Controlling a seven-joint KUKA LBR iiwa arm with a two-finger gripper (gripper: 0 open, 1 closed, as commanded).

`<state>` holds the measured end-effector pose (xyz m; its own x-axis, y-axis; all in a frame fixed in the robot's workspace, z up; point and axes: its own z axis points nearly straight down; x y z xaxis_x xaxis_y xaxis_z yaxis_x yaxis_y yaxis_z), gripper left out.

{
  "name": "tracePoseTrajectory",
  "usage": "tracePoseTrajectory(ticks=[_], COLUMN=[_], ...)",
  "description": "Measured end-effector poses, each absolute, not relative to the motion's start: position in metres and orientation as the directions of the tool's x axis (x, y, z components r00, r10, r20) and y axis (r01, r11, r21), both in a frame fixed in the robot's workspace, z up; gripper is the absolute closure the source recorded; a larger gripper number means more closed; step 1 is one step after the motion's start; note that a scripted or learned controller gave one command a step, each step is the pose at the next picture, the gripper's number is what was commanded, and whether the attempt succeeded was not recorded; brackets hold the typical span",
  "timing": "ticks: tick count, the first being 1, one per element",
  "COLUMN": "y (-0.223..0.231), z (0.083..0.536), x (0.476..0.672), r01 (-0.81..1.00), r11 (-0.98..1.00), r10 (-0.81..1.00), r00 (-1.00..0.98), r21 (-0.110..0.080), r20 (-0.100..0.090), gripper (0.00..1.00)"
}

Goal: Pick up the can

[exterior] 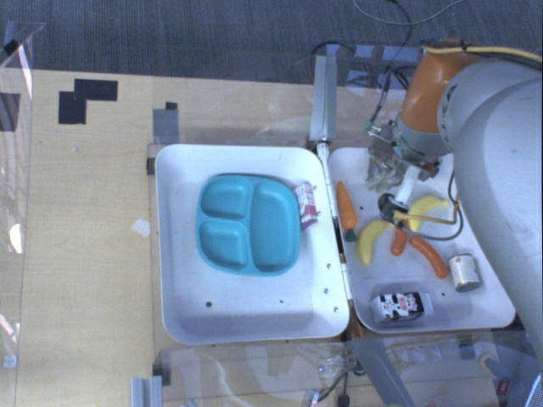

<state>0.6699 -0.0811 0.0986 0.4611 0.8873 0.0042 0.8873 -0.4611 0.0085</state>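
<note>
You have two shallow white bins side by side: the left bin (246, 320) and the right bin (475, 312). In the left one lies one turquoise plastic plate (249, 223) with three compartments. Touching its right edge is one small pink-and-white packet (306, 203), hard against the bin's right wall.

The right bin holds seven things. One orange carrot with a green end (344, 208) lies along the left wall. There are two yellow bananas: the left banana (370, 241) near the bin's middle and the right banana (430, 207) farther right. There are also two orange-red sausage-shaped pieces. The shorter piece (399, 241) lies just beside the left banana, and the longer piece (429, 257) slants towards the front. One black-and-white packet (400, 305) lies near the front wall.

Your target, the single short silver metal can (464, 272), lies on its side at the right of this bin, just beside the lower end of the longer piece and touching nothing else you can make out.

The grey two-finger gripper (379, 179) hangs over the rear of the right bin, between the carrot and the right banana, well apart from the can. You cannot tell from this angle whether it is spread or closed, and nothing shows in its grasp
</note>
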Motion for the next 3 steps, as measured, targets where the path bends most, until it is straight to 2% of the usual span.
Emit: tracePoseTrajectory(ticks=[1, 2, 3], y=[0.013, 0.184, 0.236], z=[0.213, 0.099, 0.244], x=[0.67, 0.659, 0.669], r01=[0.906, 0.933, 0.838], r11=[-0.424, -0.361, -0.545], r10=[0.906, 0.933, 0.838], r00=[0.424, 0.361, 0.545], r21=[0.004, 0.003, 0.003], r20=[0.003, 0.003, 0.003], gripper=[1.0, 1.0, 1.0])
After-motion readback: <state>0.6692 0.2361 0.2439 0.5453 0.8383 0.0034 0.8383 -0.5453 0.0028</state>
